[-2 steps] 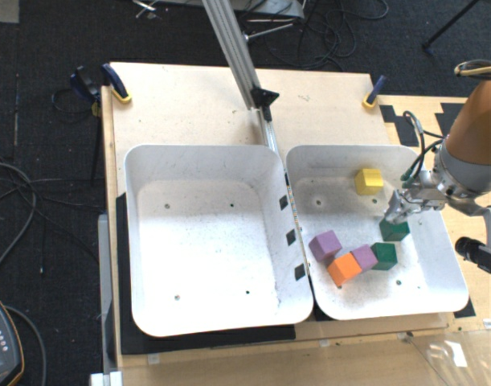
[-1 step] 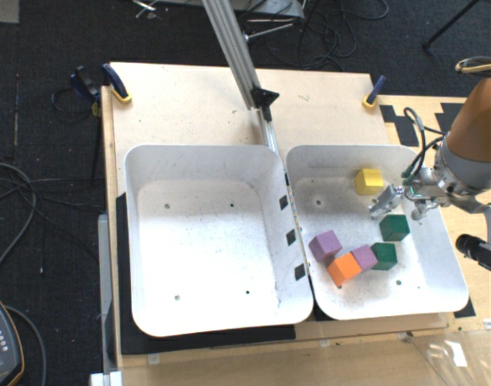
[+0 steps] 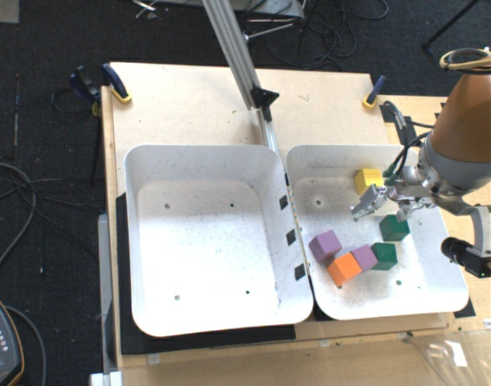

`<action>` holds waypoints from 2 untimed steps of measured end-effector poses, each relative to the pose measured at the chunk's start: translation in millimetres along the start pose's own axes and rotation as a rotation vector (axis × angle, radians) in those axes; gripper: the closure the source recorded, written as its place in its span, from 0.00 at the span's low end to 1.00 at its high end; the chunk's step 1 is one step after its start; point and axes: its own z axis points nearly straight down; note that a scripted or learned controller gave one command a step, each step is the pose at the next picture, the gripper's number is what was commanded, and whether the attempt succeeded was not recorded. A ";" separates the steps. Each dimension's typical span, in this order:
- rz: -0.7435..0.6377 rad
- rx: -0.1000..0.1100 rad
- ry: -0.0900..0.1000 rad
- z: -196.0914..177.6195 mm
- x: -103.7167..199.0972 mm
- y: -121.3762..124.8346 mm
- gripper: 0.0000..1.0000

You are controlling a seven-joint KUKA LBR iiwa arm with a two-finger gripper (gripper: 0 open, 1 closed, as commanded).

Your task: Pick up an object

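wooden bench (image 3: 197, 107), black carpet (image 3: 44, 30)

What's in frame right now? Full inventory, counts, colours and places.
Bins: 2, white, side by side on the bench.
Yellow block: 1, right bin, far side.
Green blocks: 2, right bin, one under the gripper, one nearer the front.
Purple blocks: 2, right bin, middle.
Orange block: 1, right bin, touching a purple block.
Clamps: 2, yellow-tipped, at the bench's far corners.
Arm: 1, grey with orange band, from the right.
Gripper: 1, over the right bin.
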 end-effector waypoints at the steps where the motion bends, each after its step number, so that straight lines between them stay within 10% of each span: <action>1: 0.002 0.002 -0.002 6.4 20.5 19.4 0.00; 2: 0.005 -0.016 -0.004 121.1 11.1 5.0 0.00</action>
